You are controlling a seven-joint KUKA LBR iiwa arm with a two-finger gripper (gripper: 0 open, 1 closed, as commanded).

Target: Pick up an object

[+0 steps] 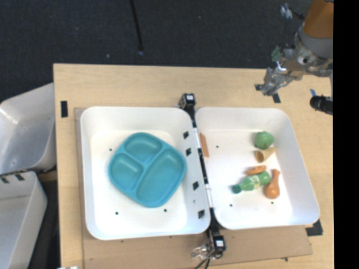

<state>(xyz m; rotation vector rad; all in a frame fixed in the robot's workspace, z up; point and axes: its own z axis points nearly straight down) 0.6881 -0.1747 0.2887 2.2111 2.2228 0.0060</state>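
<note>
The right bin (283,206) holds a green ball-like toy (263,139) with a tan piece (265,155) just below it. Lower down lie a small orange piece (257,170), a green bottle-shaped toy (252,182) and an orange gourd-shaped toy (272,185). A thin orange stick (204,145) rests by the bin's left wall. My gripper (273,82) hangs above the bench beyond the right bin's far edge, well apart from every object. Nothing shows between its fingers.
The left bin (95,217) holds a blue sectioned plate (147,168). A black-clipped divider (197,167) runs between the bins. A white container (25,128) stands off the bench's left side. Bare wooden bench (140,86) lies behind the bins.
</note>
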